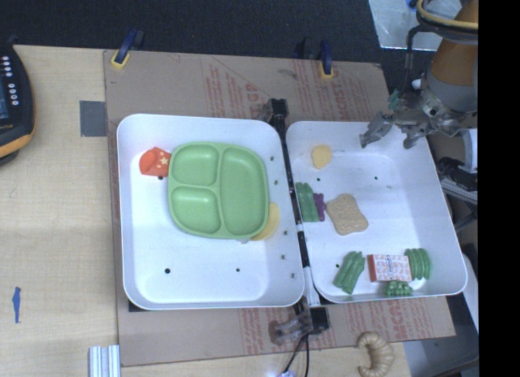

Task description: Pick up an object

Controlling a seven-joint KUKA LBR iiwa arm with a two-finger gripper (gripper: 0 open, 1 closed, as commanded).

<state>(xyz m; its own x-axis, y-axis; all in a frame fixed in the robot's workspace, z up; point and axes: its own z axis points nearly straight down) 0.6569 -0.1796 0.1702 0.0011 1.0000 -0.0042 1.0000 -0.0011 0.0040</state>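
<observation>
Desk (57, 229) of pale wood, cardboard sheet under two white bins. Left bin (142, 278): green divided plate (218, 190). Right bin (422, 205): tan cracker (348, 214), yellow disc (322, 156), green pods (349, 270). Claw (396, 133) over right bin's far edge, fingers spread apart, clamped on nothing.

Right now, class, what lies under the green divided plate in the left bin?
A red item pokes out past the green plate at its left edge, a yellow one at its right. The plate covers their remaining parts.
</observation>
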